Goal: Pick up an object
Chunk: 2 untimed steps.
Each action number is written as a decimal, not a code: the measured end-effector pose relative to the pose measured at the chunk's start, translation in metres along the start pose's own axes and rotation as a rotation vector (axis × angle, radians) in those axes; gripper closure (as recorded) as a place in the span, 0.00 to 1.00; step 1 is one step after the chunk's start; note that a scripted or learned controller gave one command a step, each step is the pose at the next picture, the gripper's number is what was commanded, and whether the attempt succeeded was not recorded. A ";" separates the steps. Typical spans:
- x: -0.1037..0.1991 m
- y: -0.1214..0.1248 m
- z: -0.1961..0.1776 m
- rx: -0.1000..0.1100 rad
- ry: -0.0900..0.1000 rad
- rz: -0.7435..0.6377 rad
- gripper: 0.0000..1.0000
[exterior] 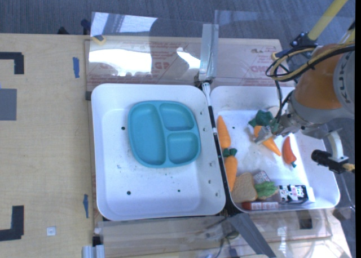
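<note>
White, shallow bins sit side by side on the tabletop [39, 138]. The left bin [107, 178] carries a blue divided plate [164, 133]. The right bin [321, 186] holds two carrots [223, 132] along its left wall, a bread slice [244, 187], a red pepper [289, 150] and a green toy [262, 118]. The end effector [274, 131] is low in the right bin beside an orange piece [271, 145]; its opening cannot be told.

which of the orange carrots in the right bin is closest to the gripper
The small carrot lying just below the gripper, near the bin's middle. The two larger carrots lie along the bin's left wall, farther away.
</note>
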<state>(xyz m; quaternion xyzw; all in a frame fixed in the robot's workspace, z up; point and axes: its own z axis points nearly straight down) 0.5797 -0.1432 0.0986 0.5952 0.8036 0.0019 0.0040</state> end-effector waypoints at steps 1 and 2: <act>0.040 0.078 -0.108 -0.001 0.002 -0.098 1.00; 0.019 0.069 -0.067 0.013 0.008 -0.147 1.00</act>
